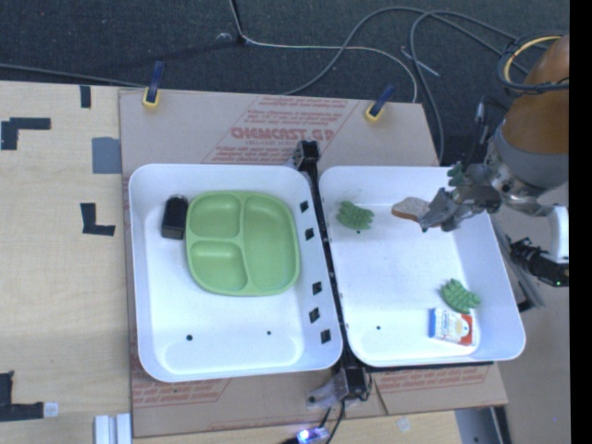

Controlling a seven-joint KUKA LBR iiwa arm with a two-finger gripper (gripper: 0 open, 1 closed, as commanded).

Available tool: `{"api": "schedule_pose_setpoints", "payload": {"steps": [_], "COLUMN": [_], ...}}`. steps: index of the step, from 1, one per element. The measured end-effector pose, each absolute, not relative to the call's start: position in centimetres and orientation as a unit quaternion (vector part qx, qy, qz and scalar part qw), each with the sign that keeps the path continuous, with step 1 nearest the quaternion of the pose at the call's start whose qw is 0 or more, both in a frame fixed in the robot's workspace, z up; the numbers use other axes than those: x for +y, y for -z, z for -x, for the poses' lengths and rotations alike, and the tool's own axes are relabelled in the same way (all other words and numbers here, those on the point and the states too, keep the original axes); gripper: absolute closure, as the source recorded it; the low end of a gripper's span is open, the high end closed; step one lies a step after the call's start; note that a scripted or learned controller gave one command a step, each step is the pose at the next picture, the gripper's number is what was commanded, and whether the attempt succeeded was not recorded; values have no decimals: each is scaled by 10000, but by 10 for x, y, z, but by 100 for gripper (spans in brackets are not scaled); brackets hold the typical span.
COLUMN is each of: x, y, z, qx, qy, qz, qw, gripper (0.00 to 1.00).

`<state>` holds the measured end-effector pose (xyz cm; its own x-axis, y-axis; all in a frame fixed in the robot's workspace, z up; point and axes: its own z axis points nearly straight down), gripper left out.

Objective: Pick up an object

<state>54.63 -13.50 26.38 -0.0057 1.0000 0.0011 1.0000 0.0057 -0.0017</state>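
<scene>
The end effector (pixel 435 218) hangs over the right bin (pixel 481 257), just beside a brown piece (pixel 407 211). Past that lies a green sprig (pixel 353 216). Below it the floor is bare until a second sprig (pixel 460 294) and a carton (pixel 453 326) near the corner. A divider (pixel 319 248) bars the left bin (pixel 153 276), where a tray (pixel 243 243) and black block (pixel 174 217) take room.

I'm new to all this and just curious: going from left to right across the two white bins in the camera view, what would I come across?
Black block → green divided plate → green leafy piece → brown piece by the gripper → second green leafy piece and, just below it, the small white packet.
</scene>
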Motion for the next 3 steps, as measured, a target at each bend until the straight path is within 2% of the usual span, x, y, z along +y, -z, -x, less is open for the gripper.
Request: {"api": "schedule_pose_setpoints", "payload": {"steps": [1,2,3], "x": [-82,-29,29], "y": [-267,-250,-252], "z": [-558,-575,-582], "qx": [-7095,-7093,-7097], "qy": [2,-5,-1], "qz": [7047,7049,7045], "qw": [8,11,9], "gripper": [100,100,100]}}
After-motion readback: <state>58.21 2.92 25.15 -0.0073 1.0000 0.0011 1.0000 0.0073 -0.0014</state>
